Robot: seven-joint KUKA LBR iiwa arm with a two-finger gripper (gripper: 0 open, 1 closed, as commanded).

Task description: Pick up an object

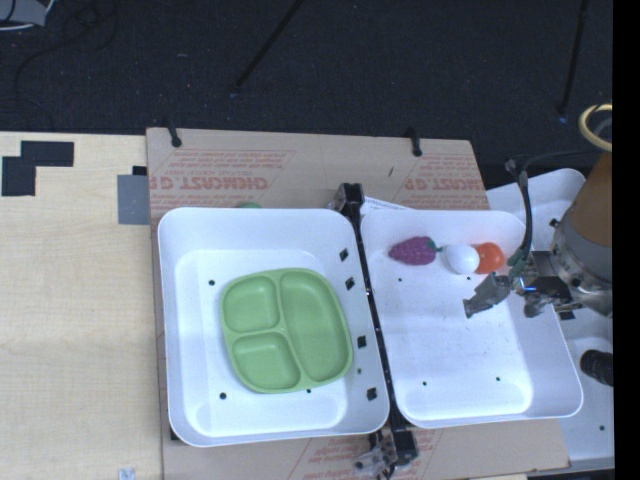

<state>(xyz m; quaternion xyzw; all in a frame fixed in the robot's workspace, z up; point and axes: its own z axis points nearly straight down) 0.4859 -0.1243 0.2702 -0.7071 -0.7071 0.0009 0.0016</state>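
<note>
green plate [286,330] mid-left bin [190,268]; toys hug right bin's [500,393] far edge.

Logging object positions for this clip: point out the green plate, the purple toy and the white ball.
green plate [287,330], camera view, centre divider.
purple toy [412,251], camera view, middle of its body.
white ball [461,259], camera view, its top surface.

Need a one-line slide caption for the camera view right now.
End effector over the right bin near purple, white and orange items; green divided plate in left bin.

One fixed camera looks down at a slant on both white bins [190,268], arm entering from the right.
</note>
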